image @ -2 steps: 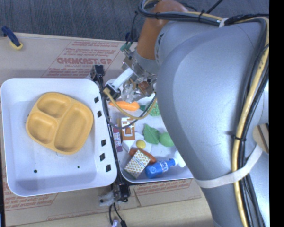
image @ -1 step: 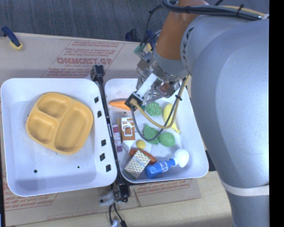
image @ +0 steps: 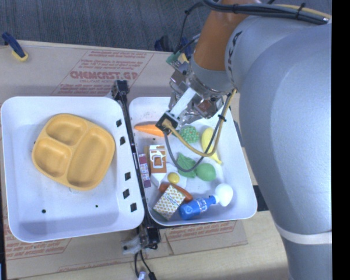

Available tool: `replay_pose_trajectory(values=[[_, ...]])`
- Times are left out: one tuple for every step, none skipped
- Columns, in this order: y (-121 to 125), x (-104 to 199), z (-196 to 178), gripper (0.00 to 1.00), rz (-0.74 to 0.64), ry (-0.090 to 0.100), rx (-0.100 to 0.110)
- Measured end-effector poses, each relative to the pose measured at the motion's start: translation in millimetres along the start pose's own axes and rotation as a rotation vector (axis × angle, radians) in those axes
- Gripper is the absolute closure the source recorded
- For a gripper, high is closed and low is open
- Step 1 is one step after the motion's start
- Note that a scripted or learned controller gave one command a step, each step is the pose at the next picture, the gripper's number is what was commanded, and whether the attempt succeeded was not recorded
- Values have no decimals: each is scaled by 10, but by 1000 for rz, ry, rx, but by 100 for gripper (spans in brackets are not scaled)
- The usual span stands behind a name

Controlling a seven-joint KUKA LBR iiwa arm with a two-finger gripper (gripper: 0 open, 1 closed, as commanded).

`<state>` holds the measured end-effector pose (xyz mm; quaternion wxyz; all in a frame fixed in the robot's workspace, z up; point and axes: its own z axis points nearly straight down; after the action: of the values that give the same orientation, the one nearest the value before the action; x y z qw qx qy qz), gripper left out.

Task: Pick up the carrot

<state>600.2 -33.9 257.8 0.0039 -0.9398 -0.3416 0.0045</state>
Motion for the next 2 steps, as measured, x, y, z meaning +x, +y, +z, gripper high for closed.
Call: replay_pose_trajectory(values=[[127,497,198,100,337,4,-7],[628,-24,28,100,312,5,-6]])
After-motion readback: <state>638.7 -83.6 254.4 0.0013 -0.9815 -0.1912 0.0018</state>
